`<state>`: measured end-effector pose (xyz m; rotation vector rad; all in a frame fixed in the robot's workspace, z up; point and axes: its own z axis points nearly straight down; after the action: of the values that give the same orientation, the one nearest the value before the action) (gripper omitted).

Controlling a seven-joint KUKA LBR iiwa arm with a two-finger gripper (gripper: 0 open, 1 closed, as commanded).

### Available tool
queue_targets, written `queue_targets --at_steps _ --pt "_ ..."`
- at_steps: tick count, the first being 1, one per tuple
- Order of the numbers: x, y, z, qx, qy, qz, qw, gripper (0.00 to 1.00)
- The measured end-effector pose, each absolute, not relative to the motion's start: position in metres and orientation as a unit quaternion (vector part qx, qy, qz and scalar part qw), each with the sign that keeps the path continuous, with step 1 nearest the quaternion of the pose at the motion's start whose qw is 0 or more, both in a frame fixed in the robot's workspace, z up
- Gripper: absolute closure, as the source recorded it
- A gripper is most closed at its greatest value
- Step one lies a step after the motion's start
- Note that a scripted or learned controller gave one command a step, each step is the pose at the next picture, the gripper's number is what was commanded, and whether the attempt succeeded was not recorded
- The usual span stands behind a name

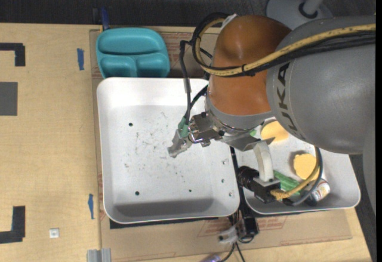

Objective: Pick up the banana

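My gripper [178, 144] hangs over the middle of the left white bin [119, 195], pointing down and to the left, with nothing visible in it. In the right bin [346, 198], two yellow shapes show past the arm: one [274, 131] near the bin's inner wall and a rounder one [304, 165] further right. Either could be the banana; the arm hides most of both, so I cannot tell which. The gripper is well to the left of them, in the other bin.
A teal divided tray [132, 52] stands behind the left bin. In the right bin's front lie a green object [287, 184] and a small white tube with a coloured end [319, 191]. Cardboard bench [48, 135] spreads to the left.
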<state>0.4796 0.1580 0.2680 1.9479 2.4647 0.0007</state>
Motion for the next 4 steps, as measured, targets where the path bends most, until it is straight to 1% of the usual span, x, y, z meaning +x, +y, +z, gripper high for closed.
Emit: queue_targets --at_steps 1,2,3,4 --pt "0.478 0.215 0.169 0.632 0.775 -0.0012 -0.001 0.0" --pt "0.479 0.201 0.147 0.651 0.759 -0.0014 -0.001 0.0" --pt "0.478 0.211 0.113 0.886 0.463 -0.0013 0.0 0.0" --pt "0.496 0.135 0.168 0.673 0.74 0.0 0.0 0.0"
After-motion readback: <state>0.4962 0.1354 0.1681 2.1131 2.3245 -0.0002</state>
